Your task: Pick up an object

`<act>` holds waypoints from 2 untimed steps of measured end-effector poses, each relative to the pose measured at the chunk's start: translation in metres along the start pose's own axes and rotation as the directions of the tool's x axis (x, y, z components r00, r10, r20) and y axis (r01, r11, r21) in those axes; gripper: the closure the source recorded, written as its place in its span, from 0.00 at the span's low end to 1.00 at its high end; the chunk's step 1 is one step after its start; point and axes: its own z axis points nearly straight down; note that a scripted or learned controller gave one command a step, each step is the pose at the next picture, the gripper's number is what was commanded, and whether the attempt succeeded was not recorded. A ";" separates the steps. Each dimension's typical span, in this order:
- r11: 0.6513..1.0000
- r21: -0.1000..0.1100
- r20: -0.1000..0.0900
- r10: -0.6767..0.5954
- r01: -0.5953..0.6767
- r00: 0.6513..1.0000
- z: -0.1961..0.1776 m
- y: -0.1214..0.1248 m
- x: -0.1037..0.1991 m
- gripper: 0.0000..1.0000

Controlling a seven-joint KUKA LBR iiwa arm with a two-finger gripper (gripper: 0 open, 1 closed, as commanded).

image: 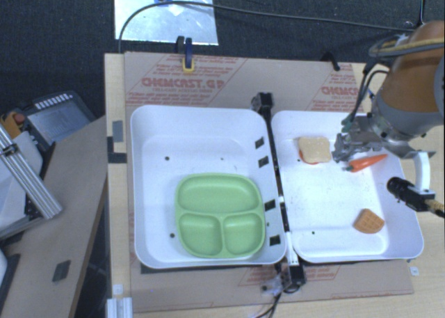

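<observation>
On the bench (208, 73) sit two shallow white bins side by side. From where I stand the left bin (153, 136) holds a green tray (220, 215) with three compartments, lying flat toward its near side. The right bin (327, 205) holds three small things: a pale slice of bread (314, 149) near its far left part, an orange carrot (366, 163) just to the right of the bread, and a tan waffle-like piece (368, 222) near the front right corner, well apart from the other two.

The arm (410, 87) reaches in from the right, its grey body and orange band hanging over the far right part of the right bin. The gripper (345, 151) is down low between the bread and the carrot, close beside the bread's right edge and over the carrot's left end. Whether its fingers are spread or pressed together I cannot tell, as the metal parts blur into one dark-grey cluster, nor can I tell whether it touches the carrot. The carrot lies on the bin floor, tilted, its right end pointing slightly away from me. The bread lies flat, as does the waffle piece.

A yellow clamp (188, 62) grips the bench's far edge
</observation>
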 end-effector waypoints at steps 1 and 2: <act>1.000 0.000 0.000 0.000 0.000 1.000 -0.009 0.007 0.053 1.00; 1.000 0.001 0.000 0.000 0.000 1.000 -0.012 0.008 0.113 1.00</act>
